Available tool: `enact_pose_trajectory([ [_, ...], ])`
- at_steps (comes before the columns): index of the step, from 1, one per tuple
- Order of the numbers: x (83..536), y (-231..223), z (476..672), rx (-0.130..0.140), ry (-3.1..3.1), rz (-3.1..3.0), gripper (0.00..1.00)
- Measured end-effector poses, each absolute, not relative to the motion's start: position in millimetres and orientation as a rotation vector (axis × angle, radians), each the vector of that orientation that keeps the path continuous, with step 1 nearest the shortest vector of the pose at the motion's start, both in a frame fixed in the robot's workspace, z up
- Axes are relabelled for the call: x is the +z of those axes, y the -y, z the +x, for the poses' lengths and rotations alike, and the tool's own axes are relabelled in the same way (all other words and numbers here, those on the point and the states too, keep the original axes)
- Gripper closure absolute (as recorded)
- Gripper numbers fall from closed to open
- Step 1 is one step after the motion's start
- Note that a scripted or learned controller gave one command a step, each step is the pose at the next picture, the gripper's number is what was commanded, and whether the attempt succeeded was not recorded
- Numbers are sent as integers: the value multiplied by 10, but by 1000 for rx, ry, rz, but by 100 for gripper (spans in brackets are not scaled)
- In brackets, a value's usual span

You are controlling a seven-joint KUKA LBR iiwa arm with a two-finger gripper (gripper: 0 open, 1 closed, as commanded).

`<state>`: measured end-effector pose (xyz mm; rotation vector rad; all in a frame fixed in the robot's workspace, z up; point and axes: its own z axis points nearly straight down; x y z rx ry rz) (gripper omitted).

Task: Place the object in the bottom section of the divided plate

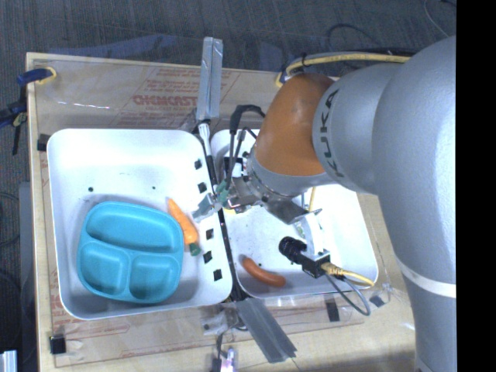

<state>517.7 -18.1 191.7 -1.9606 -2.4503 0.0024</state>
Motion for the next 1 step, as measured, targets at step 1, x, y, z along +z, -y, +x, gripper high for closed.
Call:
enact_pose_trajectory([
  [1, 1917, 181, 5177, 2, 2450, -1961, 0],
])
